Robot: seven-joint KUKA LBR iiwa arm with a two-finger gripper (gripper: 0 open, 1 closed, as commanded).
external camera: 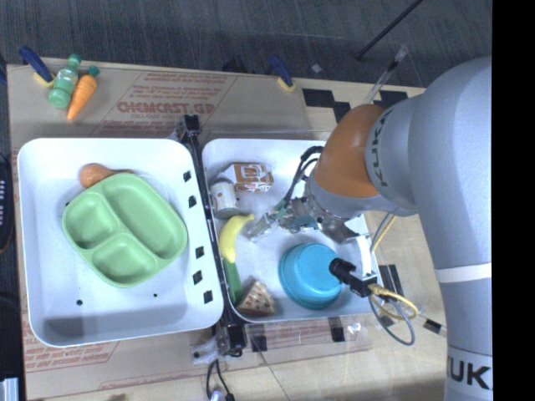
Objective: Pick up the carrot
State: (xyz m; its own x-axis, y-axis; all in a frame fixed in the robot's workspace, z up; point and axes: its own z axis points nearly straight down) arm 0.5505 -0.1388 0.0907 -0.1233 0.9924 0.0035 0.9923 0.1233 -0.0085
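Note:
An orange, rounded object (95, 174), possibly a carrot, lies in the left bin (42, 249) at its far side, partly tucked behind a green divided plate (125, 226). A toy carrot (81, 97) with a green top lies outside the bins on the bench's far left corner. My gripper (269, 222) hangs low in the right bin (288, 147), its tip just right of a yellow banana (231, 236) and far from both orange objects. Nothing shows held in it.
The right bin also holds a small can (221, 197), a brown and white packet (252, 176), a blue bowl (309, 276), a wedge-shaped food piece (257, 299) and a green item (233, 279). A green toy bottle (62, 87) lies beside the bench carrot.

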